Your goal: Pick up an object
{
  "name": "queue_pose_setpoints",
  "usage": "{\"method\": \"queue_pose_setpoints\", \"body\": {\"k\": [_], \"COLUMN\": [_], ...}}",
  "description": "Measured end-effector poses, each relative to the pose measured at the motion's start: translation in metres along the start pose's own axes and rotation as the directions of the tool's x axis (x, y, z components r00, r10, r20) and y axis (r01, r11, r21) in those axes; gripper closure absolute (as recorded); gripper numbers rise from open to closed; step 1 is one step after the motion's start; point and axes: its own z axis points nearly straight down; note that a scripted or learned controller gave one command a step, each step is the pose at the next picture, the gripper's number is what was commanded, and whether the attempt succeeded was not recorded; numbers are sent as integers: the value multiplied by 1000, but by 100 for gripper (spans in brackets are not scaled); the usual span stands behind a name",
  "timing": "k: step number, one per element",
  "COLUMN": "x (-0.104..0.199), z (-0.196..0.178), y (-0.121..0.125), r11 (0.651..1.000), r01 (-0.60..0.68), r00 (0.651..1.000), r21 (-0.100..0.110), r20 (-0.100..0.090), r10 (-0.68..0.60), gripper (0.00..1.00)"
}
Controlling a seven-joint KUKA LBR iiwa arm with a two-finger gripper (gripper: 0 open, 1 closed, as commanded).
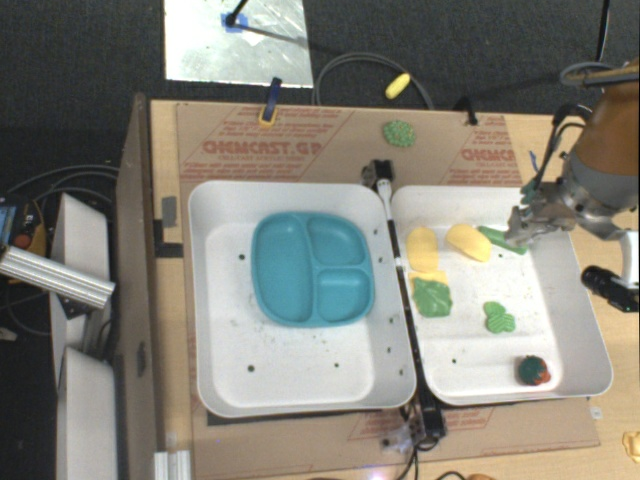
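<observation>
Right bin (560, 368): gripper (522, 225) low at the far right side, over one end of a green strip (498, 239). Strip lies flat, long axis running left-right, slightly slanted, other end touching a yellow piece (468, 241). Jaws' state: cannot tell. Left bin (215, 368) holds a blue tray (311, 269).

- The left bin (215, 268) has bare floor along its edges; a blue divided plate (312, 269) takes its middle.
- In the right bin (590, 353), 6 small items cluster mostly left and centre.
- Gripper (520, 226) crowds the upper right part.
</observation>
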Motion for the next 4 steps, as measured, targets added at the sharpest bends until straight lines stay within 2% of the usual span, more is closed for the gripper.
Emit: {"method": "queue_pose_setpoints", "body": {"k": [1, 2, 3, 4], "x": [1, 12, 11, 11], "z": [7, 127, 112, 112], "y": [0, -60, -56, -56], "r11": [1000, 1000, 1000, 1000], "r01": [2, 0, 2, 2], "r00": [1000, 1000, 1000, 1000], "r21": [7, 13, 5, 6], "r20": [-1, -4, -2, -2], "r10": [-2, 0, -2, -2], "gripper": [0, 0, 100, 0]}}
